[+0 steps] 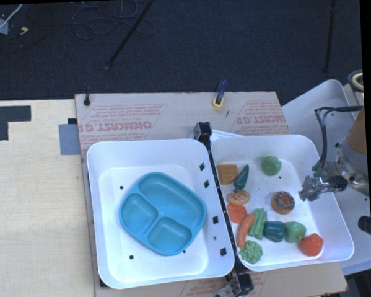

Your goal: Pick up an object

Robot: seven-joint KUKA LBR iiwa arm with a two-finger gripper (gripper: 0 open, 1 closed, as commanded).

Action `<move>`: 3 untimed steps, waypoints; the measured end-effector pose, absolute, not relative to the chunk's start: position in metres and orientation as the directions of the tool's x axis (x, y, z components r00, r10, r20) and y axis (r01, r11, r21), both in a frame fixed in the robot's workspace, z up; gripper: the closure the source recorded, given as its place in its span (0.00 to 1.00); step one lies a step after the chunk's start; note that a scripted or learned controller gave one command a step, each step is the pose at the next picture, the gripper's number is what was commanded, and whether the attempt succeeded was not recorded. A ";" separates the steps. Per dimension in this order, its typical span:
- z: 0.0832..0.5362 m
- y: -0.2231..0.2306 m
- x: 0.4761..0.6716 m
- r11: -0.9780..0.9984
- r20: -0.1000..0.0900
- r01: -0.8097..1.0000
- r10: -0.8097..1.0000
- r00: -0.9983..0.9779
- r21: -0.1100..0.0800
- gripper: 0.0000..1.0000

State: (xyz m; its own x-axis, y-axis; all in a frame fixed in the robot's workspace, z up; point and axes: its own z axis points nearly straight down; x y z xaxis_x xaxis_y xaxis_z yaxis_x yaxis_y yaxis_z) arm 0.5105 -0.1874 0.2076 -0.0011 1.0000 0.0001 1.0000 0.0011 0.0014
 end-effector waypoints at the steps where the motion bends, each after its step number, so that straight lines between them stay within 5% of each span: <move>1: 0.229 -0.188 0.511 0.002 0.000 1.000 1.000 -0.002 0.000 1.00; 3: 0.210 -0.075 0.498 0.005 0.004 1.000 1.000 -0.005 -0.005 1.00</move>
State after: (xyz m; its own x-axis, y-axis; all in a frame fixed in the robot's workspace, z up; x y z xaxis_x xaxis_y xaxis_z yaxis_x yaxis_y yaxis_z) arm 0.4983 -0.0746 0.2104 -0.0051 1.0000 0.0037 1.0000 0.0052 -0.0055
